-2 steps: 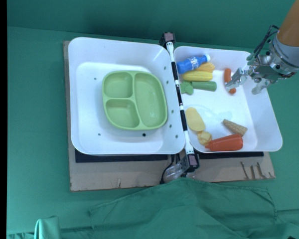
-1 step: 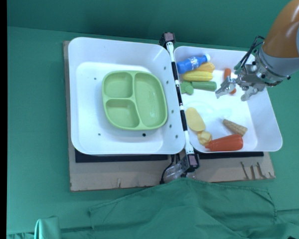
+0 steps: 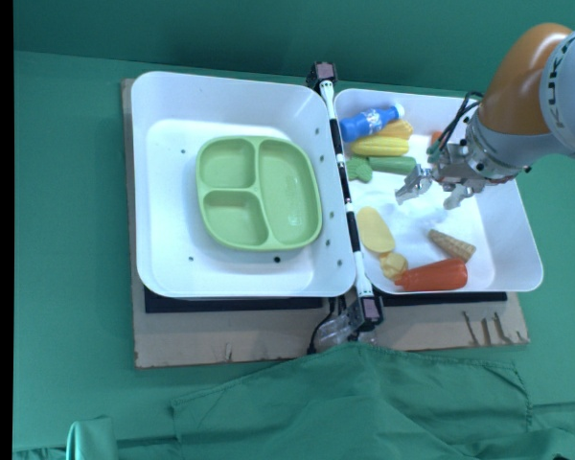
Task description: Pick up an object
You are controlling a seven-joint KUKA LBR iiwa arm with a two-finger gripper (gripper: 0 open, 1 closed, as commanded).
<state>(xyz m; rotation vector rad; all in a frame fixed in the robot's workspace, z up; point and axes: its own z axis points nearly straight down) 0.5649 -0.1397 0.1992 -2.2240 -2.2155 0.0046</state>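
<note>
My gripper [image 3: 431, 192] hangs over the middle of the right bin [image 3: 517, 247], its two fingers spread apart with nothing between them. Around it lie toy foods: a blue bottle [image 3: 368, 121], a yellow corn cob [image 3: 380, 147] and a green pickle [image 3: 391, 165] to its upper left. Lower down are a pale yellow piece [image 3: 375, 229], a waffle cone [image 3: 451, 245] and a red-orange carrot [image 3: 431, 276]. The cone sits just below the fingers.
The left bin [image 3: 163, 247] holds a light green divided plate [image 3: 259, 193]. A black-and-white bar [image 3: 343, 190] separates the two bins. Green cloth [image 3: 364, 401] covers the bench front. The arm's orange band [image 3: 522, 75] rises at the right.
</note>
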